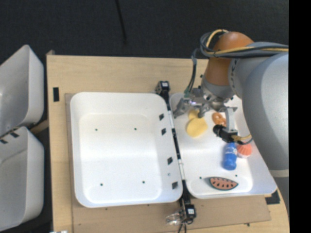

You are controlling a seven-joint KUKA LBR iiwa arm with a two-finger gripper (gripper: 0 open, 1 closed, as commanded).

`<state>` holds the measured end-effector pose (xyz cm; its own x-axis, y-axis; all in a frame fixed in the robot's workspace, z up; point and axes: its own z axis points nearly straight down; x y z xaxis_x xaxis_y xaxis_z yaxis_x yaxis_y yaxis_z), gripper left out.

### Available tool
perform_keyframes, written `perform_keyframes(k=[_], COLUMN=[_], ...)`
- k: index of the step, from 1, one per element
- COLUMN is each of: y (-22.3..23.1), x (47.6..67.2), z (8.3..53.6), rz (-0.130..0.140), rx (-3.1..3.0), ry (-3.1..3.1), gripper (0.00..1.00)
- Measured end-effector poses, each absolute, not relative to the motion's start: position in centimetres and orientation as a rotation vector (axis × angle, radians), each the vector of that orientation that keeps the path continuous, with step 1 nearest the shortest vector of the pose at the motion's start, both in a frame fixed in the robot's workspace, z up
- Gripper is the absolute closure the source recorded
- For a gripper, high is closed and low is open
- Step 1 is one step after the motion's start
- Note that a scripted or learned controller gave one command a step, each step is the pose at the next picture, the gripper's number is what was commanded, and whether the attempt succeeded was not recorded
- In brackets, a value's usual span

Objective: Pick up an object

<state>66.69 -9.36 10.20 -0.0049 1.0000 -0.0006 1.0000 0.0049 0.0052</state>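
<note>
Gripper (198, 111) low in right bin (243, 187), just above yellow object (196, 127).

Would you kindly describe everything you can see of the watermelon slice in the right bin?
The watermelon slice is a small wedge, seemingly a toy: red flesh dotted with dark seeds, edged by a dark green rind along its curved lower side. It lies flat on the floor of the right bin, near the front wall, long axis running left to right. Nothing touches it; the blue bottle stands just behind it, apart.
</note>
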Motion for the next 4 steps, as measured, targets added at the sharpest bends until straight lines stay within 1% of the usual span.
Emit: perform_keyframes(k=[1,2,3,4], y=[-6.7,-4.2,-4.4,-4.4], x=[67.8,59.8,60.3,60.3], z=[27.2,21.2,22.6,22.5], rz=[0.019,-0.01,0.001,0.001], rx=[2.206,2.227,2.222,2.224], ry=[2.217,2.226,2.218,2.217], gripper=[0.0,0.0,1.0,0.0])
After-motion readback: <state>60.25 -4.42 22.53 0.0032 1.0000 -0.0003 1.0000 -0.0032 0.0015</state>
